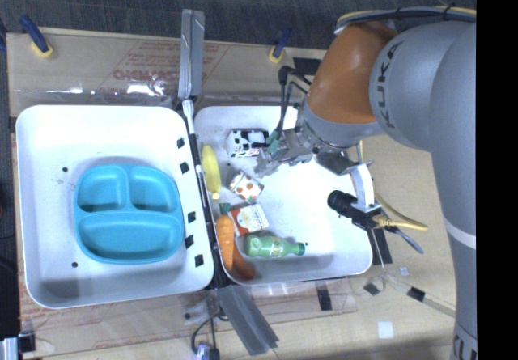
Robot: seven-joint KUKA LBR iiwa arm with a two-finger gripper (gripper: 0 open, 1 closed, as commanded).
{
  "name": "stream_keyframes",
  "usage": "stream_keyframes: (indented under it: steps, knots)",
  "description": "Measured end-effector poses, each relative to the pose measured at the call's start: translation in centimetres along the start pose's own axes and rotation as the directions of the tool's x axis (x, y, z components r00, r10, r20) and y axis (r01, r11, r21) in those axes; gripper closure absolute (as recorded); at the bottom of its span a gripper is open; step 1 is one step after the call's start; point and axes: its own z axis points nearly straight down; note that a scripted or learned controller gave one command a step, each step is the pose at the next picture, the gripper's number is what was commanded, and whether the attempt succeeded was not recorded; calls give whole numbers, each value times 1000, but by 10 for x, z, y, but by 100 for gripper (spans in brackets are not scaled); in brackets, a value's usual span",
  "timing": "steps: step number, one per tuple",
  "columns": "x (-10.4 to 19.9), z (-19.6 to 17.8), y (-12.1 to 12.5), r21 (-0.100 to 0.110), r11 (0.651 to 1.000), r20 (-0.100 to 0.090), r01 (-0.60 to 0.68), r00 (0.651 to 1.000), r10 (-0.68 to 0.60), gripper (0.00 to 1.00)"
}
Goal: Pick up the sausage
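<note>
Camera view looks down on the right bin (pixel 356 257). Against its left wall, at the near corner, lies the sausage (pixel 241 268), beside a carrot (pixel 226 243) and under a green bottle (pixel 271 247). Farther back hovers the gripper (pixel 273 153); its opening cannot be judged. Approach steeply, avoiding the bottle. "KUKA" marks the arm (pixel 405 83).

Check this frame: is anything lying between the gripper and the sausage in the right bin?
Yes. The gripper is near the bin's back, while the sausage lies at the front-left corner of the right bin. Between them sit two small cartons, and the green bottle lies close against the sausage, next to the carrot.
</note>
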Motion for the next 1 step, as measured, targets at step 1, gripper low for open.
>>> stream_keyframes:
  steps: [1]
  knots:
    - [0, 0, 0, -1, 1000, 0, -1, 1000, 1, 0]
